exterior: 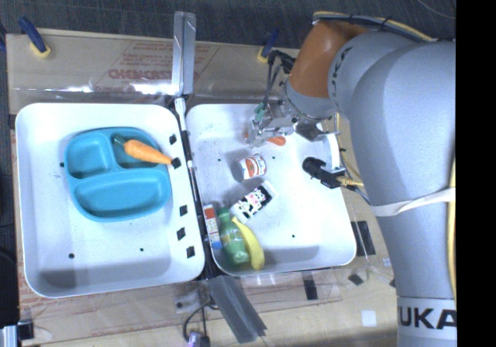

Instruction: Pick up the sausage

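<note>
Gripper (267,130) low in right white bin (310,249), back edge, right over small orange-red sausage (277,140); can't tell finger state, too cluttered there. Sausage probably light, smooth, a bit slippery and round, so it may roll; best pinched across its short middle. Small can (252,166), black-white carton (254,200), yellow banana (251,244) lie nearer front.

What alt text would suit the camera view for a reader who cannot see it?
The grey arm's gripper hangs over the right bin, at a small orange-red piece near its back edge. That bin also has a can, a banana and a green bottle; the left bin has a blue divided plate bearing a carrot.
</note>
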Controlling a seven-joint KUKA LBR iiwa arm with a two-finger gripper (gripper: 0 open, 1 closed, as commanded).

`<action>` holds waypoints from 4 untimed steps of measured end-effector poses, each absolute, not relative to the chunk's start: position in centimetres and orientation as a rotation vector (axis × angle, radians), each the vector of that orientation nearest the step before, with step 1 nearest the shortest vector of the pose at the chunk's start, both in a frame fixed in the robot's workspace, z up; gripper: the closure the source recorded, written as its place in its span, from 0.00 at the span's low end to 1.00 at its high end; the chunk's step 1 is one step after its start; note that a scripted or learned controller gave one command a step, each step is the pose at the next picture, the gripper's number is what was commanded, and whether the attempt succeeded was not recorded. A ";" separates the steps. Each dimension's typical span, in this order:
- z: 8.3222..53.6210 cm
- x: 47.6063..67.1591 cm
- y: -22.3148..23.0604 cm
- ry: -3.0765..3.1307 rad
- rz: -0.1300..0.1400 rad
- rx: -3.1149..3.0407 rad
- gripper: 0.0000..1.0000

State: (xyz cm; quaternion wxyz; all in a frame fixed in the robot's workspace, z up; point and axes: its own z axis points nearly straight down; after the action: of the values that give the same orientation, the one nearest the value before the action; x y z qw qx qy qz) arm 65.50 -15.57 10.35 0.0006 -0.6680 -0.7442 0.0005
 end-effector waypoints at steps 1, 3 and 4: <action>9.3 65.8 -19.6 -2.316 0.000 -2.124 1.00; 10.3 65.8 -19.3 -2.319 0.001 -2.112 1.00; 10.3 65.8 -19.3 -2.319 0.001 -2.112 0.00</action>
State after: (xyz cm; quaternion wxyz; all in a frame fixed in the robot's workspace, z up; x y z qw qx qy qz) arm 65.81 -19.29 10.33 0.0025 -0.6733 -0.7394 0.0003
